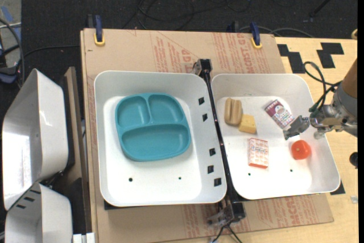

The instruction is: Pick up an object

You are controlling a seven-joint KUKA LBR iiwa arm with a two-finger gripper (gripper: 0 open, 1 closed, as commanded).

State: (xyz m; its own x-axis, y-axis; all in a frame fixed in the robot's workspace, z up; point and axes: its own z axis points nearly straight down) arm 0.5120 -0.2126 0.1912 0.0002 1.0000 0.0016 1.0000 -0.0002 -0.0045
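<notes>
Landmark: the right shallow white plastic bin (239, 85). Its floor holds five small things. A tan bread-roll-shaped toy (232, 110) lies in the bin's upper-left part, w/ a yellow cheese-like wedge (248, 124) touching its lower right. A flat red-and-white carton (258, 153) lies near the bin's centre. A purple-and-white snack packet (278, 112) sits toward the bin's upper right, and a small round orange-red tomato-like ball (300, 149) rests near the bin's right wall.

The two-finger gripper (298, 126) hangs over the bin's right side, between the packet and the ball, just beside both. Whether it's parted or clenched I can't tell; nothing is visibly gripped.

Risks, as I judge them: the gripper sits btwn two candidates, so a descent could land in the gap and close on nothing. The ball is round and prob. rolls off at a touch, maybe into the bin's right wall, where a grasp gets awkward. The packet looks flat and slick; it may slide rather than lift.

Hard to read: the tool's dark tip blurs against its shadow, its height above the bin floor is unclear, and the arm is cut off past the bin's right wall. Printing on packet and carton is too small to make out.
</notes>
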